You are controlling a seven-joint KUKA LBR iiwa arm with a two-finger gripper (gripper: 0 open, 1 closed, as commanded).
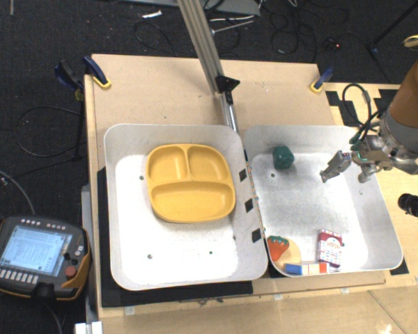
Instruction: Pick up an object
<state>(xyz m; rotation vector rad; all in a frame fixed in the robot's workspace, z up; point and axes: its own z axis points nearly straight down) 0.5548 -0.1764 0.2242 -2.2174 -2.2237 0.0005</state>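
My gripper (348, 169) hangs over the right part of the right bin (313, 207), its two fingers spread apart with nothing between them. A green lump (283, 156) lies at the bin's back left, well left of the gripper. Along the front edge lie a red and orange toy (278, 247), a small blue and white block (293, 268) and a red and white packet (330, 248).
The left bin (125, 256) holds a yellow divided plate (191, 183). A slanted metal pole (203, 37) runs down to the gap between the bins. A teach pendant (35, 256) lies off the bench at the lower left. Cables trail behind the arm at the right.
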